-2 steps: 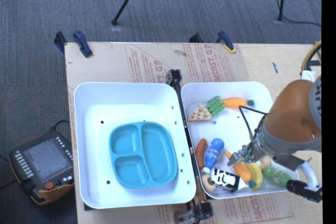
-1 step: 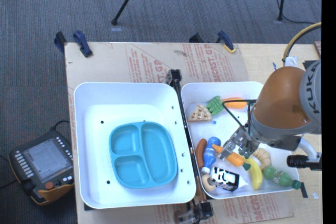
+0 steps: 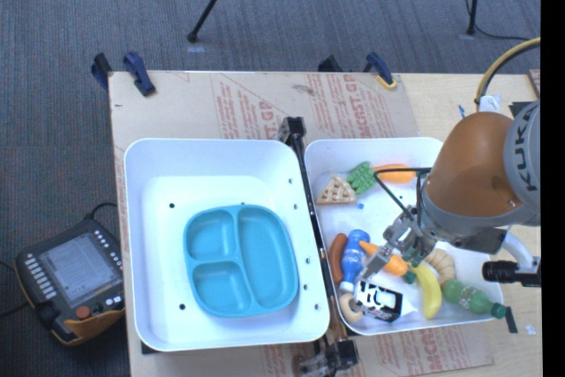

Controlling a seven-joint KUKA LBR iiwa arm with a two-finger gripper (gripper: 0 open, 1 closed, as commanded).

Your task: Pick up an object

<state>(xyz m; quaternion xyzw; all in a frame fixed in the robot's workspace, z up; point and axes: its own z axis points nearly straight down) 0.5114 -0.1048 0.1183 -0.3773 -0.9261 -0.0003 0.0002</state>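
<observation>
Grey carpet [image 3: 106, 4] was seen around a wooden bench [image 3: 221, 101], on which two shallow white bins were set side by side. A blue divided plate [image 3: 240, 260] was laid flat in the left bin [image 3: 150, 163]. The right bin [image 3: 327, 156] was crowded with small toys. The arm [image 3: 477, 181] was reached in from the right, and its gripper [image 3: 381, 259] was lowered over the middle of that bin. An orange carrot [image 3: 395, 263] was found directly at the gripper's tip, touching or just under it, but whether it was caught between the fingers could not be told, nor whether the fingers were parted or closed, since they were small and blurred against the clutter. A blue bottle [image 3: 354, 253] was seen just left of the gripper, with a reddish sausage [image 3: 338, 253] beside it. A yellow banana [image 3: 429, 289] and a green bottle [image 3: 472, 297] were laid to the right, partly under the arm. A waffle piece [image 3: 335, 190] and a green wedge [image 3: 362, 177] were placed well apart near the bin's far side. A black-and-white card [image 3: 381, 300] was noted near the front wall. Much of the bin's right half was hidden by the arm.
</observation>
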